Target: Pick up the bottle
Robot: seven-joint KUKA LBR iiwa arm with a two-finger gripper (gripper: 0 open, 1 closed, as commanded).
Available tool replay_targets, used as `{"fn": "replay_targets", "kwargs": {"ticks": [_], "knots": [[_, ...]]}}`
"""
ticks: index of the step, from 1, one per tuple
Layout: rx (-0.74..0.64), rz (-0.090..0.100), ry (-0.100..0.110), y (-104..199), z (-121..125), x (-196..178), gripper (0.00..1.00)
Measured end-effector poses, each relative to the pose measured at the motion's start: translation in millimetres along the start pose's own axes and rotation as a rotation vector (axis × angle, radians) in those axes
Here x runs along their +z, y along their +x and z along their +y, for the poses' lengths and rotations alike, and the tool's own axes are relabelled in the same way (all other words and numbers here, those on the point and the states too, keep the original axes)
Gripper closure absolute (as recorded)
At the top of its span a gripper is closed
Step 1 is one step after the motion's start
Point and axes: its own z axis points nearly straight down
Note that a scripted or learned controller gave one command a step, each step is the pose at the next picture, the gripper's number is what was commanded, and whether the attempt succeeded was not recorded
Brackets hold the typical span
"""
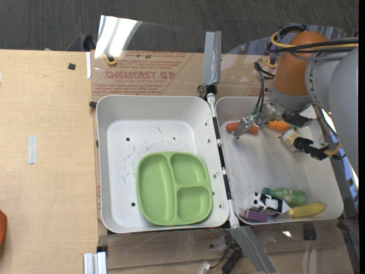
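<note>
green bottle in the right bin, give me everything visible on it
The green bottle looks like translucent green plastic, lying on its side near the front of the right bin. A black-and-white item covers its left end, so no cap can be made out. A yellow banana-like object lies against its front right side, and a purple item sits just in front-left. The gripper is well away, at the bin's back, near an orange carrot-like piece.

two white bins (108,153), the left one speckled dark; pale green divided plate (174,187); green bottle (288,196); yellow banana (308,210); orange carrot (278,126); purple block (255,214); grey arm (336,73), orange band (296,61); tan bench (45,153)
</note>
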Motion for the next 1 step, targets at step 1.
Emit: {"fn": "replay_targets", "kwargs": {"ticks": [1], "knots": [[0.006,0.0,-0.001,19.8,-50.6,-0.4,0.0]]}}
